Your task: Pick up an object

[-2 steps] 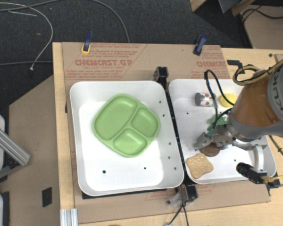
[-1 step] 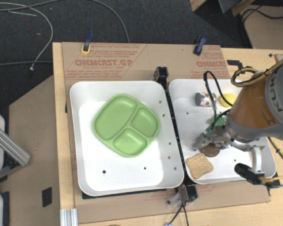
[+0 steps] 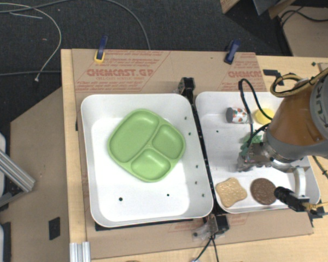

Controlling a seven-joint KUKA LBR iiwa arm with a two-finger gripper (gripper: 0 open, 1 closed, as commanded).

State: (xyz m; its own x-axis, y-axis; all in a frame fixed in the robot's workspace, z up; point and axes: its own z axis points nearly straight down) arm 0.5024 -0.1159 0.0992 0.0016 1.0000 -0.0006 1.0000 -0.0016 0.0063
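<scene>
My gripper (image 3: 247, 161) reaches down into the right bin (image 3: 218, 146), near its middle. Just above it a small green object (image 3: 250, 141) shows, partly hidden by the wrist. A tan toast-shaped piece (image 3: 230, 192) lies at the bin's near left, a little below the gripper. Beside it to the right sits a round brown disc (image 3: 263, 191). At the far side of the bin are a small white, grey and red object (image 3: 236, 115) and a yellow object (image 3: 264, 115), the latter partly behind the arm.
The left bin (image 3: 98, 162) holds a green divided plate (image 3: 146, 144). The orange-banded arm (image 3: 300, 124) covers the right bin's right side. Black cables (image 3: 246, 94) loop over the bin's far edge. A black clamp (image 3: 186, 84) sits between the bins.
</scene>
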